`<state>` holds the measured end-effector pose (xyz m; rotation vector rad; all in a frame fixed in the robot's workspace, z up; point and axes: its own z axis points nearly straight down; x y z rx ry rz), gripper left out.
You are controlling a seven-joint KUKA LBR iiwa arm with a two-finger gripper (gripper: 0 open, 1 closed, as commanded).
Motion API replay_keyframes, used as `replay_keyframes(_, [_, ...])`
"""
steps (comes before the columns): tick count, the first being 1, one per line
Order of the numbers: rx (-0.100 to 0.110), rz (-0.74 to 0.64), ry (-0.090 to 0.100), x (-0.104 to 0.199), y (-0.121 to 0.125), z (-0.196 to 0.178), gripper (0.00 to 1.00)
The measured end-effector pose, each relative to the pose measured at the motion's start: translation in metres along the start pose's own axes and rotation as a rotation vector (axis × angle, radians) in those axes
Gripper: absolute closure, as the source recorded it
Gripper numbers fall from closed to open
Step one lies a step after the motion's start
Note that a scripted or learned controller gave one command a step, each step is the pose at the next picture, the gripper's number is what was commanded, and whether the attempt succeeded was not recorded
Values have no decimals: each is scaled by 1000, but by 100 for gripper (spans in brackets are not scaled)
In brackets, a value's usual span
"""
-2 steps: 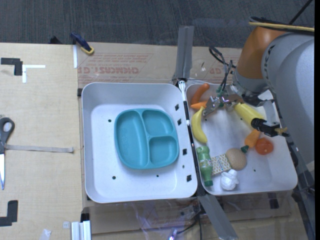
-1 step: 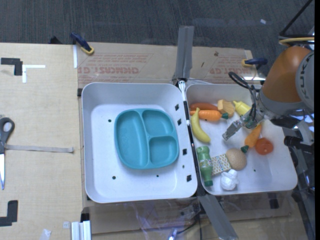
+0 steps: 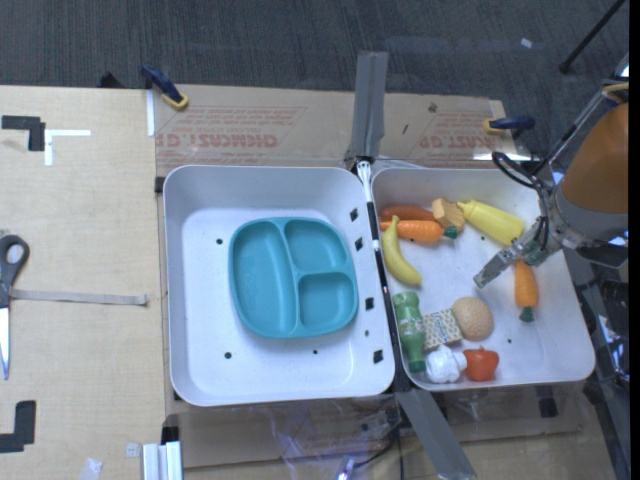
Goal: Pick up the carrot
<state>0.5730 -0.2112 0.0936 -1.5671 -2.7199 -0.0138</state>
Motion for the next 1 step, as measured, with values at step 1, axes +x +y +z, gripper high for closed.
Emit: replay_keyframes(1, [-2,-1,-10,-3,0,-11,100])
